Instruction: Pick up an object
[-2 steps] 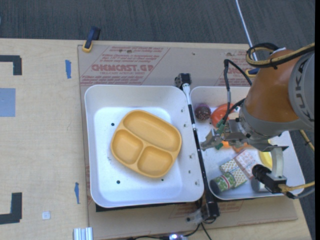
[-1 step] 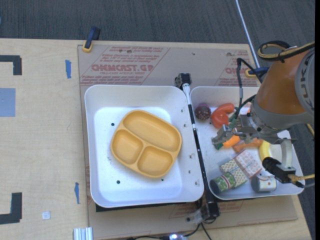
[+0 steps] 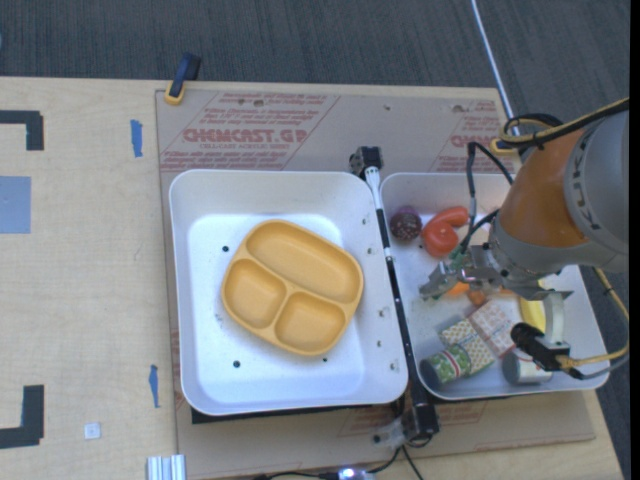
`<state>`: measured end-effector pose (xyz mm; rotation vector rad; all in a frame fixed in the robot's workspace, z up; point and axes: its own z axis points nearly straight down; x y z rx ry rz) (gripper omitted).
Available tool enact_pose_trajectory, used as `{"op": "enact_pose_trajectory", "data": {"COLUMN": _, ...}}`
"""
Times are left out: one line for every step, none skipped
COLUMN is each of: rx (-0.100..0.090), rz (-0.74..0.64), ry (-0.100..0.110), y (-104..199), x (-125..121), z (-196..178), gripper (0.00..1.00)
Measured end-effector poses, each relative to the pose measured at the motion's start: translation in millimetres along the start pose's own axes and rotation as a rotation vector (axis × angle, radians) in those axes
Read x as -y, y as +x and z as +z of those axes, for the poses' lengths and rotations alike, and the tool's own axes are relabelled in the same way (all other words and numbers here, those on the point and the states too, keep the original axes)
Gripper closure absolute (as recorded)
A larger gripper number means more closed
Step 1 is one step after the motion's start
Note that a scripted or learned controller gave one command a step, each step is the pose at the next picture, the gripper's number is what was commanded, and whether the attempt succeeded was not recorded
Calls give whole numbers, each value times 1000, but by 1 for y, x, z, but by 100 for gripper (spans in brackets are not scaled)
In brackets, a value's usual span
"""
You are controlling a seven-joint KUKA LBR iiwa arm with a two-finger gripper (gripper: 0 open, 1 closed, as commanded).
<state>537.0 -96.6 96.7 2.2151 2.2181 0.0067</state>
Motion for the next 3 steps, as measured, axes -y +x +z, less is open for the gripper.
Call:
{"op": "enact_pose_trajectory", "data": {"rx": 1, "rz": 0, "ry": -1, "y": 0, "x": 0, "z": -10, "gripper": 100}}
{"op": "enact_pose_trajectory", "data": {"rx": 1, "rz": 0, "ry": -1, "y": 0, "x": 0, "z": -10, "gripper": 0}}
{"op": "enact_pose_trajectory", "data": {"rx": 3, "rz": 1, "ry": -8, "y": 3, "x": 52, "z": 8, "gripper": 0}}
